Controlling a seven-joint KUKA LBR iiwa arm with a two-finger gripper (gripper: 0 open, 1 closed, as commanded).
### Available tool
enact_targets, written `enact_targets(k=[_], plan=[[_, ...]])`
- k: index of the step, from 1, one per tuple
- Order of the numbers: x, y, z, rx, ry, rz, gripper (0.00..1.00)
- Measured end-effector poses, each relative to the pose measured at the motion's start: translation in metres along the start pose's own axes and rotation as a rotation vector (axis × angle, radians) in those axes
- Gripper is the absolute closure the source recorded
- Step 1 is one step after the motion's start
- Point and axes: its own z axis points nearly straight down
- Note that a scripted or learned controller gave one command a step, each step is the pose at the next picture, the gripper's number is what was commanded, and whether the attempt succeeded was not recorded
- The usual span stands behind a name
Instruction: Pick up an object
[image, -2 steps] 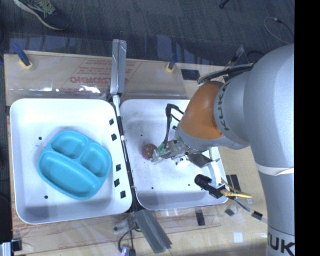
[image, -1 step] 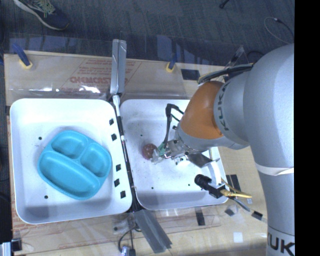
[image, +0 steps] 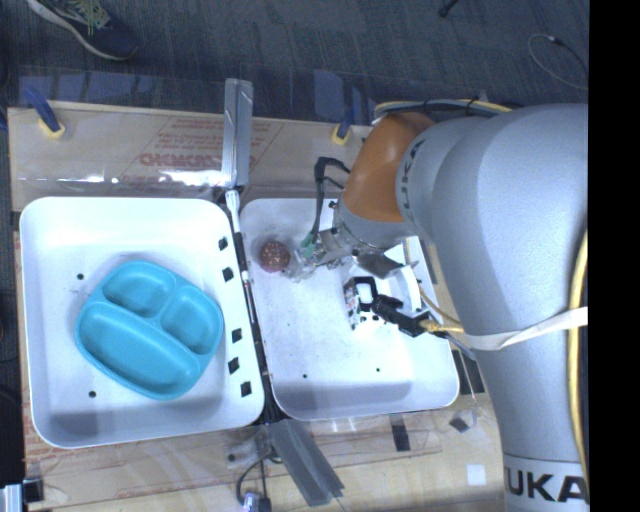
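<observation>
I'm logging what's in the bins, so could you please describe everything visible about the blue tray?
The blue tray is a rounded, light blue dish, plastic by its look, with three compartments: two smaller ones above and one long one below. It lies flat, upright and slightly turned, on the floor of the left bin, apart from the walls. Nothing rests in it or touches it.

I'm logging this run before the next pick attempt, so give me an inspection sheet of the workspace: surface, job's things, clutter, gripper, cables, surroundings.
Surface: wooden bench bearing two shallow white bins, left bin and right bin, side by side.
Job's things: small brown ball in the right bin near its upper left corner; blue divided tray in the left bin.
Clutter: nothing seen.
Gripper: gripper low in the right bin, just right of the ball; finger state unclear.
Cables: black cable looping by the wrist; another on the floor.
Surroundings: dark carpet, a shoe at top left.
</observation>
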Motion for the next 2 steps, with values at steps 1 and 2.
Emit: enact_targets(k=[1, 2], plan=[[-0.0043, 0.0346, -0.0011, -0.001, -0.001, -0.007, 0.0], [-0.0016, 0.0427, -0.0021, -0.003, -0.003, -0.018, 0.0]])
